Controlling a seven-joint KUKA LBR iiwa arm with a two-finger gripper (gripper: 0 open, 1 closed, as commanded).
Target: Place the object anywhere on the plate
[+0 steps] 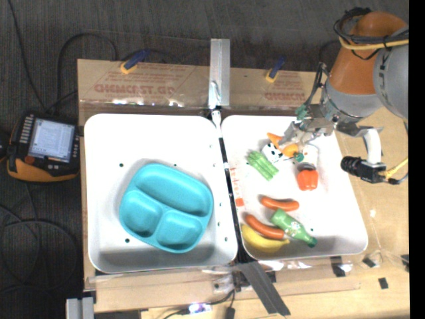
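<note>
Lying empty in the left bin (99, 198), teal three-compartment plate (166, 206); gripper (292, 140) among toys, grip indiscernible.

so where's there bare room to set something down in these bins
The blue plate has three bare compartments, and the left bin floor is bare along its far edge. In the right bin, floor is free near the right wall, beside the orange pepper. It is crowded around the tool and at the near edge, by the banana, sausages and green bottle.
</note>
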